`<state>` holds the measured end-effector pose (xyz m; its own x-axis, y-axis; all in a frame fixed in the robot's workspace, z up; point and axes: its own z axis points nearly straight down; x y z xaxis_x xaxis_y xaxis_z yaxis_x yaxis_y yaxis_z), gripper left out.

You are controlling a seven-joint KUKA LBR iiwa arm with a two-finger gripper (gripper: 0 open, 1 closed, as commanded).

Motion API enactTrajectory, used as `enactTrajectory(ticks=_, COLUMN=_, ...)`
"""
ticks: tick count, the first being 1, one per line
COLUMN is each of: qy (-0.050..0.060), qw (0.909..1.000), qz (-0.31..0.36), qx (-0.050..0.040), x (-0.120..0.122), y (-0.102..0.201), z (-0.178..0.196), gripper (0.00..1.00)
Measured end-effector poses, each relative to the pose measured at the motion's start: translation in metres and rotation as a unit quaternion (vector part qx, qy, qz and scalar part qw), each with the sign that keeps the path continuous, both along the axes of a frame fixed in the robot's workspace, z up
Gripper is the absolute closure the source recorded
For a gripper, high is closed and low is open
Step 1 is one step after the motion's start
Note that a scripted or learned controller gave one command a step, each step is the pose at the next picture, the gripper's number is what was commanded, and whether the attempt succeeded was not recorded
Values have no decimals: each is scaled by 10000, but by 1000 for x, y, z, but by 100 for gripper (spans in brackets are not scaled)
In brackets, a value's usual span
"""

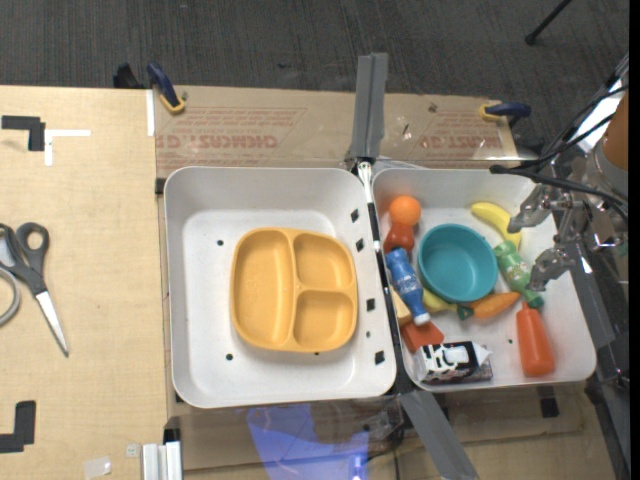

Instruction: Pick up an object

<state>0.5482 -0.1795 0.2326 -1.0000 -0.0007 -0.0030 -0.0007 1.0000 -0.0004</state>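
Camera view has my gripper (535, 240) spread apart, holding nothing, just right of the round teal plastic bowl (457, 261) in the right white bin (580, 368). Touching the bowl's right rim lies a small green plastic bottle (511, 266): light, stiff, likely slippery. I'd pinch across its middle.

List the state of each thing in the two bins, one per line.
Yellow divided plate: flat, right way up, left bin.
Teal bowl: upright, right bin.
Blue bottle: lying on its side.
Orange bottle: lying down.
Banana: lying by the bowl.
Gripper: over the right bin.
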Motion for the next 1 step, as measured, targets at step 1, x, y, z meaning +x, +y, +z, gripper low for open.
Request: enactTrajectory(ticks=1, qy=-13, qw=9998, qz=-173, qx=-7, x=40, y=-29, z=-139, gripper=0)
